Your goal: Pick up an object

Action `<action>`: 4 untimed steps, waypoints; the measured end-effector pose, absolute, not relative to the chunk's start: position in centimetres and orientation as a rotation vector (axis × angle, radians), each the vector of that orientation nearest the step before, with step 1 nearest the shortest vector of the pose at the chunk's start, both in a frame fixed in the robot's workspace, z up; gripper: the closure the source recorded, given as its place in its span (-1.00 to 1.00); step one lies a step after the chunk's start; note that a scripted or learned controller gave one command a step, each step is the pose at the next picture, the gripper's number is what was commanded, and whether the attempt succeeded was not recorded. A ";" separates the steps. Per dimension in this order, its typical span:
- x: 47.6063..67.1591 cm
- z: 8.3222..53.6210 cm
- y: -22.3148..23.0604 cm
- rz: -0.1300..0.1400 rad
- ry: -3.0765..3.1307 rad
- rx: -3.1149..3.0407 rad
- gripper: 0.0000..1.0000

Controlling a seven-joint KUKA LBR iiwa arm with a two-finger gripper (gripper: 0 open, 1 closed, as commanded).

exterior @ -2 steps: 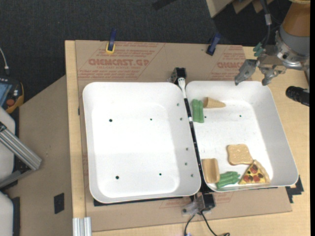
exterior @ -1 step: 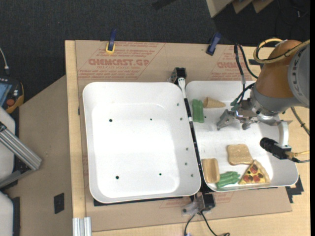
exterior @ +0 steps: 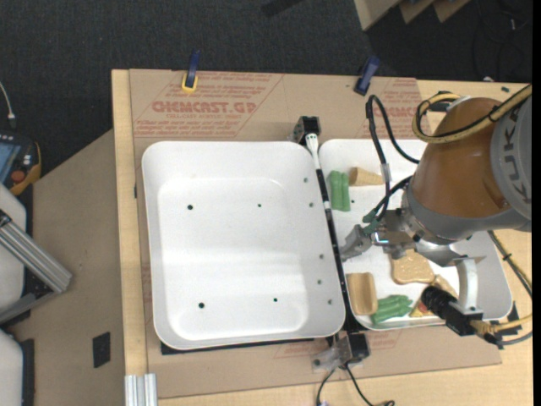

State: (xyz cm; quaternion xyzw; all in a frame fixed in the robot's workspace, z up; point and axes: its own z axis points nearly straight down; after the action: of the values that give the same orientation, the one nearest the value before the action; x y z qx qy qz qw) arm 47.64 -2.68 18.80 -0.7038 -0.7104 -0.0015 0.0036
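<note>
While the grey arm with its orange band [exterior: 461,163] reaches in from the right over the right shallow white bin [exterior: 500,288], its two-finger gripper [exterior: 365,235] sits low near that bin's left wall, approx. mid-length. Whether the pincer is released or clenched: can't tell, the tips are dark and blurred against the bin, and nothing is visibly between them.

Objects, all in the right bin, rel. to the pincer:
- green rectangular block [exterior: 339,190]: just beyond it, toward the far end, lying along the left wall.
- small tan wedge-shaped piece [exterior: 367,176]: farther off, beside the green block on its right.
- tan toast-like slice [exterior: 412,269]: near, to the right and a bit toward the near end, partly under the wrist.
- tan rectangular block [exterior: 362,292]: near end, below the pincer, close to the left wall.
- green lumpy plastic item [exterior: 391,309]: near end, just right of the tan block, touching or almost.

Left shallow white bin [exterior: 161,244] lies well left of the pincer, across the dark divider strip [exterior: 326,218]. Both bins rest on a brown cardboard sheet [exterior: 220,104] w/ red print.
</note>
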 end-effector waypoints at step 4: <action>47.9 54.0 15.6 -0.021 -2.237 -2.211 -1.00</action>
State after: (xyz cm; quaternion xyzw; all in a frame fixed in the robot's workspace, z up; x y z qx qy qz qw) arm 47.90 15.56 54.05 -0.7029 -0.7112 -0.0065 -0.0021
